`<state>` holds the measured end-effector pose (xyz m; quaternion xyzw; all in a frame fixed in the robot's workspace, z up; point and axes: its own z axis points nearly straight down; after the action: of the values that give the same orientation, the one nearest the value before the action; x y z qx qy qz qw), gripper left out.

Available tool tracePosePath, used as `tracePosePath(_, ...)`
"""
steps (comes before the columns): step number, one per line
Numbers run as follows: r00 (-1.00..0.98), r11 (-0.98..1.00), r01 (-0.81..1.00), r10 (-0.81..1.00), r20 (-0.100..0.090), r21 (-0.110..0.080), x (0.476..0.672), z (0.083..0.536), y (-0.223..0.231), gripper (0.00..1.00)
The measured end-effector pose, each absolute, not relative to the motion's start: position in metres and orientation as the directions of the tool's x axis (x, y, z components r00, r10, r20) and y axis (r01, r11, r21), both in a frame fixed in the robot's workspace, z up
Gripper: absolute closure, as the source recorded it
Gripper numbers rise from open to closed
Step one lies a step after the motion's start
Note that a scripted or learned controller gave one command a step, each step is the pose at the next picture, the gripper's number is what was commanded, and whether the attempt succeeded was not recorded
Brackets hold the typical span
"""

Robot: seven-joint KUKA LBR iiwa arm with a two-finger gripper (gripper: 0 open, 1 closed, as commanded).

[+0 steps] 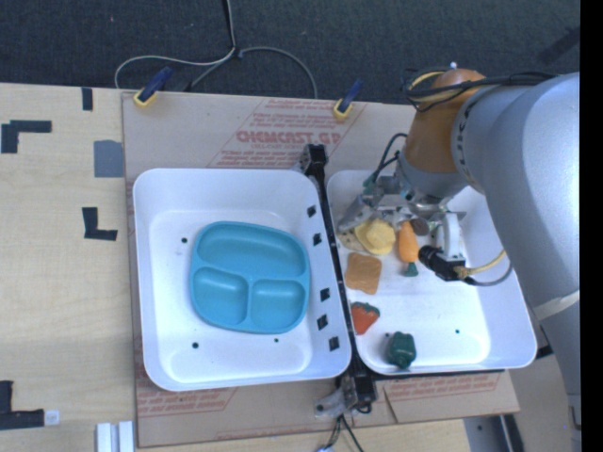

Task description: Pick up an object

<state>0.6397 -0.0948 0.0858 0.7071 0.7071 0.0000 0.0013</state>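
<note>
My pincer [384, 217] is low in the right bin [499, 347], at the centre right of the frame, just above a yellow lump [376, 237] of toy food; I cannot tell how it is set. Beside the lump lies a small carrot [407, 243], below it a tan slice [363, 273], then a strawberry [365, 316] and a green pepper [400, 349]. The left bin [155, 196] holds a blue plate [251, 278]. I judge the lump light, stiff and smooth, so it may slip; I would take it across its widest middle.
</note>
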Motion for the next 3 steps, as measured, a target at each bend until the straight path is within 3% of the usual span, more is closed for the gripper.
tracePosePath(1, -0.001, 0.001, 1.0, 1.0, -0.001, 0.009, 0.643, 0.099, -0.094, 1.0)
tracePosePath(2, -0.001, 0.001, 1.0, 1.0, -0.001, 0.008, 0.643, 0.098, -0.094, 0.0)
tracePosePath(3, 0.001, -0.001, 1.0, 1.0, 0.01, -0.031, 0.665, 0.085, -0.105, 0.0)
